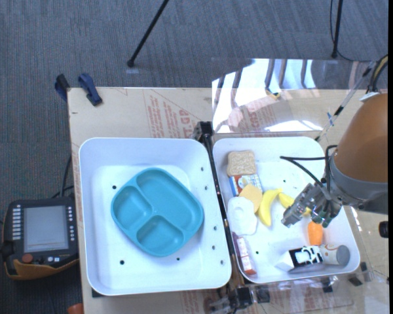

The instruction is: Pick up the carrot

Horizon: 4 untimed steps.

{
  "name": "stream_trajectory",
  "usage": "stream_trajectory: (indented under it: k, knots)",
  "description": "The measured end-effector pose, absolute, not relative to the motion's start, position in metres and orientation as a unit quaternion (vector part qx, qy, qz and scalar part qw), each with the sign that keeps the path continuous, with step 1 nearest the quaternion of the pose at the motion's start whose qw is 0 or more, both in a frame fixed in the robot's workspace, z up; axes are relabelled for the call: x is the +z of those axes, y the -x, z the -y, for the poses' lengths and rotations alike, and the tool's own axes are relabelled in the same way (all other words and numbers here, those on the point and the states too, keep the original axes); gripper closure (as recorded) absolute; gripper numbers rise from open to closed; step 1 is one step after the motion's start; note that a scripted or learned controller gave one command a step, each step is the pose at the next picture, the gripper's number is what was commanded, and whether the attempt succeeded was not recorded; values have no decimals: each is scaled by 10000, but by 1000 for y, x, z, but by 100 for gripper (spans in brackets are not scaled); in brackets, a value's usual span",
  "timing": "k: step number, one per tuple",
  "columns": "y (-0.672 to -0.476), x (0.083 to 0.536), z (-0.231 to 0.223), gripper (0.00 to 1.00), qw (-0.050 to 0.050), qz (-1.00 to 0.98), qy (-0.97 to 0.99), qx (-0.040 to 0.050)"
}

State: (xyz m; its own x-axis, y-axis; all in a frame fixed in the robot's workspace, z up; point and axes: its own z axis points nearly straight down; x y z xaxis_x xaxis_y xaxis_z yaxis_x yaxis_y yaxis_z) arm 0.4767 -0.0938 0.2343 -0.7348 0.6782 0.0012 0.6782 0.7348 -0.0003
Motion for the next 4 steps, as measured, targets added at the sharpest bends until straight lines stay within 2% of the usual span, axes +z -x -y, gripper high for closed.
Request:
stream_trajectory:
  k: [1,2,3,4]
  knots:
    - [-477,292,102,100,-1,8257,5640,4]
    - [-477,291,101,0,9,8263,5632,7]
    - [-476,260,172,0,22,7918,6108,15]
    - [-517,90,162,0,85,7954,6060,25]
